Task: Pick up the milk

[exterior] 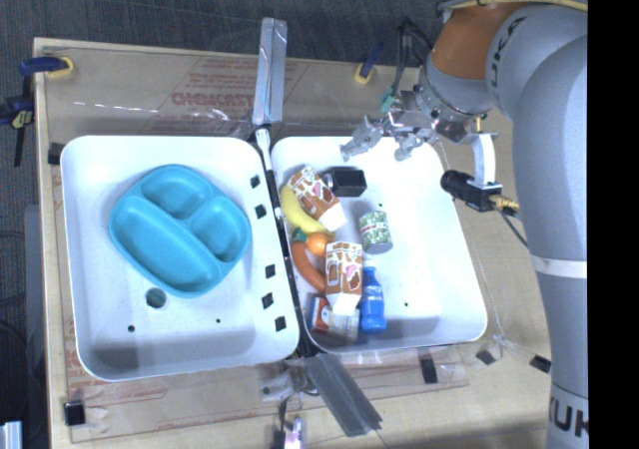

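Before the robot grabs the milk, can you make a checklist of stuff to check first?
1. Milk carton can be seen in the right bin: ok.
2. Gripper is above the milk: not ok, it hangs over the bin's far edge.
3. Gripper is free of other things: ok, nothing sits between its fingers.
4. Room around the milk: not ok, the blue bottle and carrot crowd it.
5. Milk standing upright: not ok, it looks to be lying flat.
6. Blue plate out of the way: ok, it is in the left bin.
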### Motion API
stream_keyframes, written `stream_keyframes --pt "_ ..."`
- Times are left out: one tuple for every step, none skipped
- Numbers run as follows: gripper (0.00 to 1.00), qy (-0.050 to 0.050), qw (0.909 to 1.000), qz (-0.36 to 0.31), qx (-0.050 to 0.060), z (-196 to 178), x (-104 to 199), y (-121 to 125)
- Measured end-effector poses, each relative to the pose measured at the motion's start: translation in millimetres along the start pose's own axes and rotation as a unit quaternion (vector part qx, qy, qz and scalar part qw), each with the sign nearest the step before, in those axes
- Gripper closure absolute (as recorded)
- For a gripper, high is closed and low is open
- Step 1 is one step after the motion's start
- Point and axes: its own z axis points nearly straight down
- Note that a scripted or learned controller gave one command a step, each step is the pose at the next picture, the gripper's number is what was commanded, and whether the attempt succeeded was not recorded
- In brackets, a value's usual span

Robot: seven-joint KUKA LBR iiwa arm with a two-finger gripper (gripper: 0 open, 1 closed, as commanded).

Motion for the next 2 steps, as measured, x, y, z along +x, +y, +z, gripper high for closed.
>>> stream_keyframes --pt "0.0 -0.001 0.9952 -0.097 -0.002 116.2 52.8 -10.2" --pt "0.0 -0.001 0.9935 -0.114 -0.002 -18.4 7.6 9.2"
